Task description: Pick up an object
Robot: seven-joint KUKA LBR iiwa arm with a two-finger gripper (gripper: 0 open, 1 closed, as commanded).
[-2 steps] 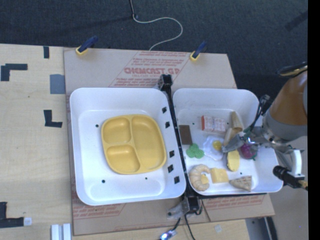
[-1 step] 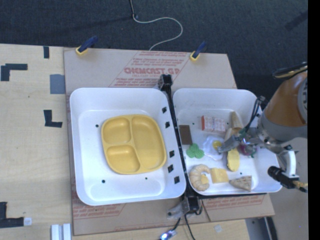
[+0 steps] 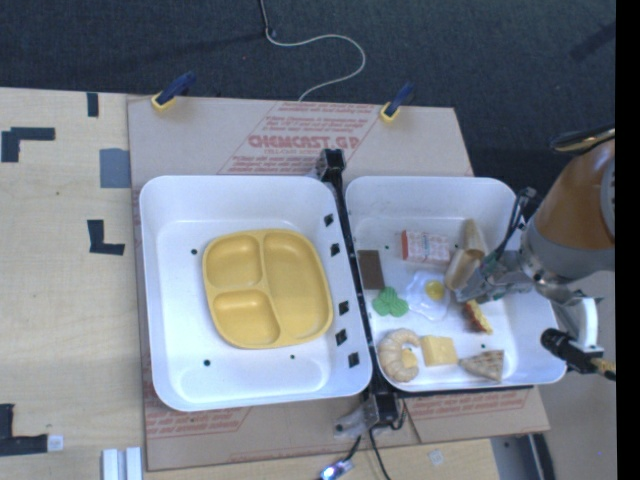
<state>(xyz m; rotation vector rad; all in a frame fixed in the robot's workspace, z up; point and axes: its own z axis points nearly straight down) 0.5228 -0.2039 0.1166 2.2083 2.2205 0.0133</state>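
The right bin (image 3: 425, 196) holds several toy foods. A tan bread roll (image 3: 466, 256) stands near its right side, beside a red-and-white packet (image 3: 425, 246). My gripper (image 3: 483, 286) hangs low at the roll's lower right edge, just above a small red-brown piece (image 3: 476, 317). Whether it touches either one is unclear. A fried egg (image 3: 433, 295), a green leafy piece (image 3: 390, 303) and a brown block (image 3: 370, 268) lie to the left. Along the front are a croissant (image 3: 400, 353), a cheese cube (image 3: 438, 350) and a tan wedge (image 3: 483, 365).
A yellow divided plate (image 3: 267, 288) lies in the left bin (image 3: 160, 268). The grey-and-orange arm (image 3: 575, 228) leans in over the right bin's right wall. A black divider (image 3: 340, 258) runs between the bins. A white cable (image 3: 310, 43) lies beyond the board.
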